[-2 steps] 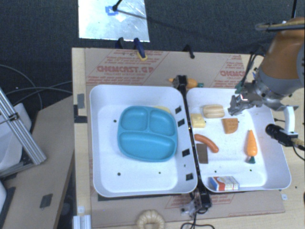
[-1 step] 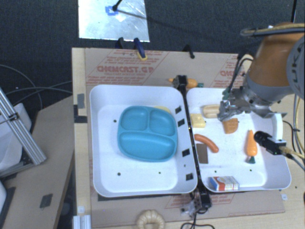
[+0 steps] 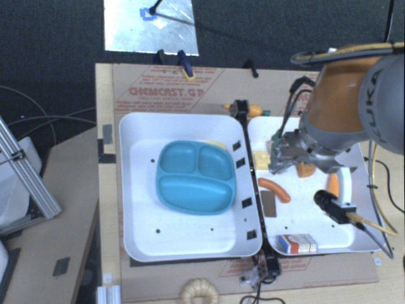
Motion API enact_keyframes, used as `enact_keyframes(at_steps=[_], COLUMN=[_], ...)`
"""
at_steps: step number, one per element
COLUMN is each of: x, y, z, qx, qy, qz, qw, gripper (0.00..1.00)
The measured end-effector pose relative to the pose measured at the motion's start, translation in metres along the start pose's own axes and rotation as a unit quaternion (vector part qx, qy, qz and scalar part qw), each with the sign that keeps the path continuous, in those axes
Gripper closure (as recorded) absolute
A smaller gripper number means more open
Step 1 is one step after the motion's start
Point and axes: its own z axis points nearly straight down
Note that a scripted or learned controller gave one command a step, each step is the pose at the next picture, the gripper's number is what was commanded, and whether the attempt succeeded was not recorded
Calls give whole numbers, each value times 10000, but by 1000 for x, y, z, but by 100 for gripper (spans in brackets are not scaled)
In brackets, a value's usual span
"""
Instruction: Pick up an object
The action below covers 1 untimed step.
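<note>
Two white bins side by side on surface: left bin (image 3: 136,189), right bin (image 3: 304,223). Blue divided plate (image 3: 195,176) at centre of left bin. Arm (image 3: 354,100) entering from 3 o'clock, jaws (image 3: 280,159) low over right bin's 10 o'clock area; spread or pressed together, cannot tell. Orange sausage (image 3: 274,190) just below at 6 o'clock. Brown bar (image 3: 268,203) beside it. Small box (image 3: 297,244) near bin's 6 o'clock edge. Carrot (image 3: 333,185) toward 3 o'clock.
</note>
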Motion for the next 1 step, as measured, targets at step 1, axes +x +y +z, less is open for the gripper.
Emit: enact_keyframes(at_steps=[1], x=[29], y=[-16], z=[12], qx=[-2], qy=[0], qz=[6], qw=[10000], gripper=[100])
